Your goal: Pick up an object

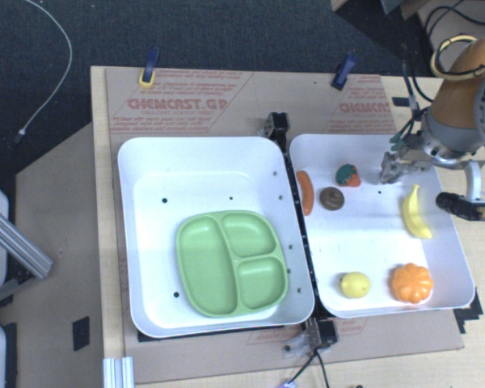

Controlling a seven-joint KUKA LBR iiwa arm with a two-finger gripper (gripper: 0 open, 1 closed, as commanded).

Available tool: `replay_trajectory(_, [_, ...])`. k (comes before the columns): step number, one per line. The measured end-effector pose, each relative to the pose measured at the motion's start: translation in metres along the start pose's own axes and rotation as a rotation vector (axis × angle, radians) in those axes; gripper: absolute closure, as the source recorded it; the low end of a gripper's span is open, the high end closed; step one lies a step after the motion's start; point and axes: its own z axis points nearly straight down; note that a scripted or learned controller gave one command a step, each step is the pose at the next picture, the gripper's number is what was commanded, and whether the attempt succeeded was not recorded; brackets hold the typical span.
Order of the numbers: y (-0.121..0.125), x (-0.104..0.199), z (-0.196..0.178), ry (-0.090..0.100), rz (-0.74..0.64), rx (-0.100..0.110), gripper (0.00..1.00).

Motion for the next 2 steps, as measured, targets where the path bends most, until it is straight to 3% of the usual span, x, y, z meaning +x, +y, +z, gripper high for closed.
replay_trajectory(2, [0.007, 0.001, -0.110, -0.001, 0.002, -0.007, 1.00])
